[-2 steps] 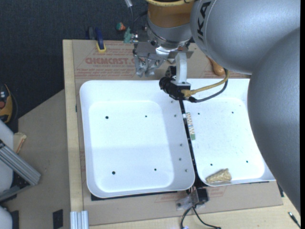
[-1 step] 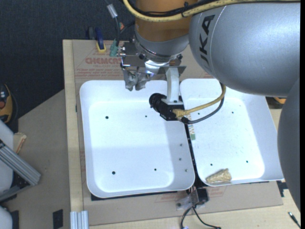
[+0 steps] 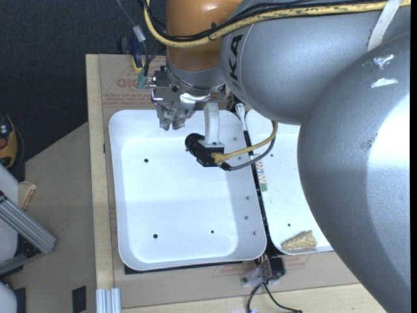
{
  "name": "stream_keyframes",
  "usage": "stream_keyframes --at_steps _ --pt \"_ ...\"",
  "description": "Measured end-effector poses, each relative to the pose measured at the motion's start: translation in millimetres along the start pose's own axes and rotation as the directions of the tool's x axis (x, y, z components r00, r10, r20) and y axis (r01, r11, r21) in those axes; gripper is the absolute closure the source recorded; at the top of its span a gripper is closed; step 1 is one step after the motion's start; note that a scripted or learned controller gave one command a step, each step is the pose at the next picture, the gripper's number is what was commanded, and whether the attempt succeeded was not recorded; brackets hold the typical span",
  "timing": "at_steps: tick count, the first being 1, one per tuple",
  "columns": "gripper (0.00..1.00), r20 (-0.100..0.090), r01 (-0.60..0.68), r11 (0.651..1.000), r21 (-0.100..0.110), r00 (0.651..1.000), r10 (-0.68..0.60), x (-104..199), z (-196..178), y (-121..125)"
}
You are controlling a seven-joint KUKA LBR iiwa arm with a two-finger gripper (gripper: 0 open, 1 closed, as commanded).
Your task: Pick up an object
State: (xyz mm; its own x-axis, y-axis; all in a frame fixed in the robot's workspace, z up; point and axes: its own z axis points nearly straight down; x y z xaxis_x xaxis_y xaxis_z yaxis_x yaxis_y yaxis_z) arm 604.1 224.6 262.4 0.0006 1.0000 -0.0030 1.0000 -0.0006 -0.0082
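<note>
- The grey KUKA arm (image 3: 326,109), smooth-skinned metal with a glossy orange band (image 3: 202,18) above the wrist, reaches over the bench; yellow and black cables (image 3: 247,150) loop down from the wrist and hang over the left bin.
- The left bin (image 3: 130,194), a shallow white tray with rounded corners and a few small dark dots on its floor, serves as the landmark here; its plastic looks hard and slick.
- The right bin (image 3: 287,201), just beside the left bin across a dark dividing strip, is largely covered by the arm.
- The plywood bench (image 3: 98,175) frames the left bin on its far and left sides, its face matte and pale brown.
- The gripper (image 3: 171,119) hangs over the left bin's far edge, near its far-left corner; whether its jaws are apart or together cannot be told from this angle, and nothing is seen between them.
- The tan object (image 3: 300,241), the one candidate for picking, lies at the right bin's near edge, well apart from the gripper and just past the left bin's near-right corner (its outline is lumpy and irregular, its surface looks rough and crumbly).
- It is judged light, possibly soft or brittle, not slippery; a gentle pinch across its narrow middle would suit it best.
</note>
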Motion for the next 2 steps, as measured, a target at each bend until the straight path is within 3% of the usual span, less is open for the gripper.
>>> stream_keyframes --at_steps 2 --pt "1.0 -0.005 -0.001 1.0 -0.014 1.0 0.001 -13.7 -89.8 -27.0"
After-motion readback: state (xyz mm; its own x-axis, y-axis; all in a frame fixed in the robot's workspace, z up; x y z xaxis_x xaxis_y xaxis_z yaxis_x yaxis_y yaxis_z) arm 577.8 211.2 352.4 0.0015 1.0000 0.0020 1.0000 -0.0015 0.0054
